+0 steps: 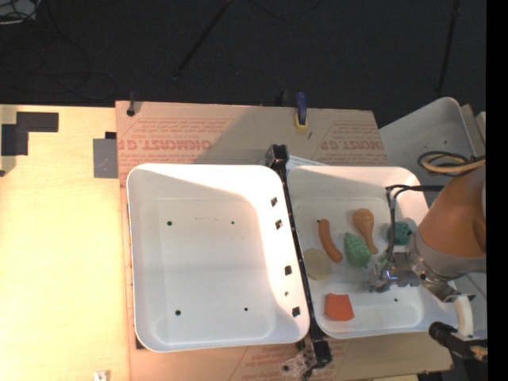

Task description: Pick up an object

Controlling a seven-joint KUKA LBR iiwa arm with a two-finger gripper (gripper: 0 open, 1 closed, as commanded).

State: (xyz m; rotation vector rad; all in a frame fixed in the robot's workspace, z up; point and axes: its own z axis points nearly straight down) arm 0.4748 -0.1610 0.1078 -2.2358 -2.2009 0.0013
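Note:
The right bin holds several small objects: an orange-red sausage shape, a tan drumstick shape, a green knobbly piece, a teal lump, a beige disc and a red-orange block. My gripper hangs low over the right bin's right half, just right of the green piece and below the teal lump. Its tips are too small and dark to read, and I see nothing clearly between them.
The left bin lies beside the right one, with a black divider between them. Both rest on brown cardboard on a pale wooden bench. The arm's orange band covers the right bin's right edge.

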